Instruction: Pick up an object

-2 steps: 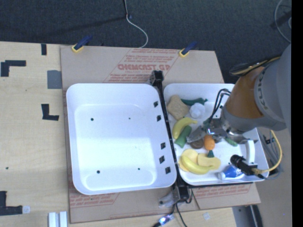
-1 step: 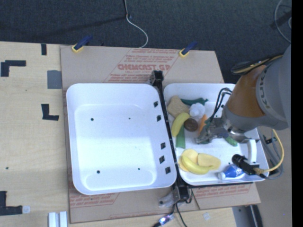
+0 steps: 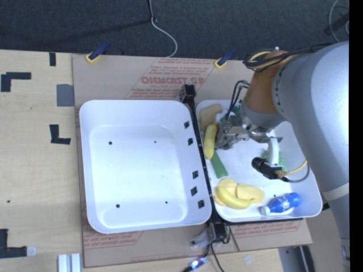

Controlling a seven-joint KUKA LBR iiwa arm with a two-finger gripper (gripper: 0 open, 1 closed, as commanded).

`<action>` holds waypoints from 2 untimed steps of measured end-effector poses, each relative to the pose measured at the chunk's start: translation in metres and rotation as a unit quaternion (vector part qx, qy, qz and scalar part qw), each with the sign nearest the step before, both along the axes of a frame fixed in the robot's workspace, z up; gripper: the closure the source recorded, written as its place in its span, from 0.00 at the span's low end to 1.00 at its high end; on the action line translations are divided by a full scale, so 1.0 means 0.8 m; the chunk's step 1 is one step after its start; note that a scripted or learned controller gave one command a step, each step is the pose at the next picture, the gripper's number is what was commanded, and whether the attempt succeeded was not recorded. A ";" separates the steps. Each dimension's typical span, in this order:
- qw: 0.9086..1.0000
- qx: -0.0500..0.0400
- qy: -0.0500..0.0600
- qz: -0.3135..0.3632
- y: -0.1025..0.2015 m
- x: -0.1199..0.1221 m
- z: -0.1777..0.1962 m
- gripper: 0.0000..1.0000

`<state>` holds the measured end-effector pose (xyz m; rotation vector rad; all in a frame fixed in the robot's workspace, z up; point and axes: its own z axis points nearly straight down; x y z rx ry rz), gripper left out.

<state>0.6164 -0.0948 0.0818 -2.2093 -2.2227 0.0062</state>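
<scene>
We're looking down on the surface (image 3: 34, 169), and well to the left of the fingers sits the left bin (image 3: 91, 118), white. Moving right, the right bin (image 3: 309, 205) holds a slim yellow banana (image 3: 210, 141) lying just left of the fingers (image 3: 227, 136), with a green stick (image 3: 219, 166) just below them. Nearer the camera, below the fingers, lie a yellow bunch (image 3: 238, 194) and a blue bottle (image 3: 282, 203). We can't tell how the fingers stand; nothing is visibly between them. The arm (image 3: 315, 103) looms right.
</scene>
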 end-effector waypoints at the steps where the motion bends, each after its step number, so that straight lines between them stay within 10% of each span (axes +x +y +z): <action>1: 1.000 -0.001 0.003 -0.001 -0.016 0.064 0.083 1.00; 2: 1.000 -0.002 -0.003 -0.003 -0.009 0.021 0.105 1.00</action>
